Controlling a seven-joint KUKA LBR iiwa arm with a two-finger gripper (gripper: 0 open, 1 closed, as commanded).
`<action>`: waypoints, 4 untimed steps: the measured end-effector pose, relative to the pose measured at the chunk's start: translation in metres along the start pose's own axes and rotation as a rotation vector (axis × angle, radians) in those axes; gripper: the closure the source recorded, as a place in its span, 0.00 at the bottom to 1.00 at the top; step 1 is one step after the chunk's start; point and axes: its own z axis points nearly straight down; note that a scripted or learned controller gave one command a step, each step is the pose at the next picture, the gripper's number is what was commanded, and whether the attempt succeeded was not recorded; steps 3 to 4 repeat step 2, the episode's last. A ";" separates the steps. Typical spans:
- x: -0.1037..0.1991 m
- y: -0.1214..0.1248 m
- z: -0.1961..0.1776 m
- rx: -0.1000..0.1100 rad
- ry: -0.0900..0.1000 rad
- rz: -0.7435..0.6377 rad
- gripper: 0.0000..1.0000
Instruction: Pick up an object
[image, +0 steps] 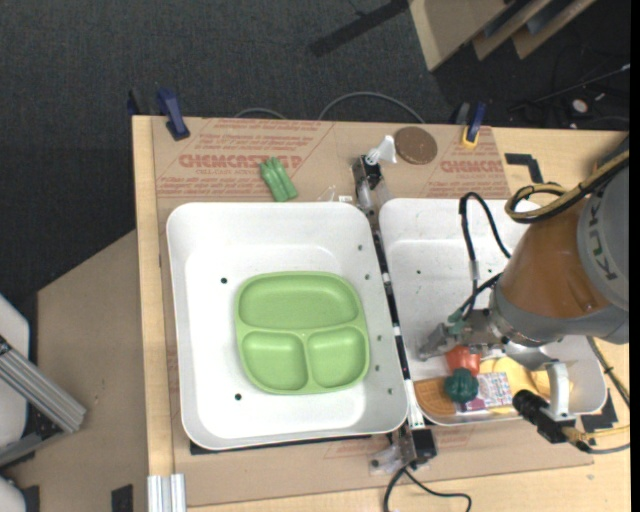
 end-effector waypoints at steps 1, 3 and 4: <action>-0.002 0.003 -0.012 -0.010 -0.004 0.001 1.00; 0.065 0.074 -0.107 -0.021 -0.001 -0.011 1.00; 0.065 0.074 -0.107 -0.021 -0.001 -0.011 1.00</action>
